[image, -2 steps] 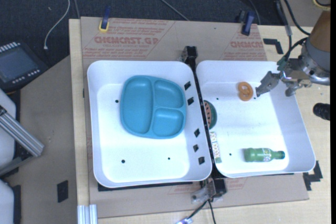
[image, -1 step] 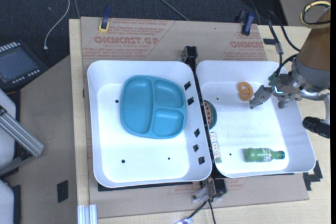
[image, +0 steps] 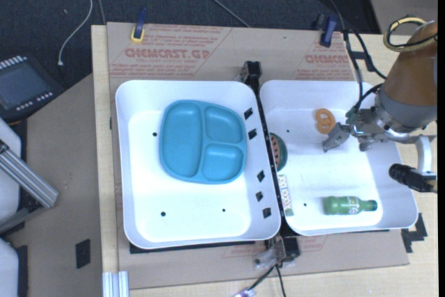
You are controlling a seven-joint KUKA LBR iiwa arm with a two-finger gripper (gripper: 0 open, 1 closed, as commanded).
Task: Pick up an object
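The tool [image: 351, 137] is hanging open and empty over the right bin [image: 389, 215], near an orange ring [image: 324, 119] and green bottle [image: 349, 205].

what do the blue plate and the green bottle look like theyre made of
Blue plate: likely moulded plastic, matte, with an even colour and soft rounded dividers between three compartments. Green bottle: probably plastic, slightly glossy, with a pale label band; too small to be sure.
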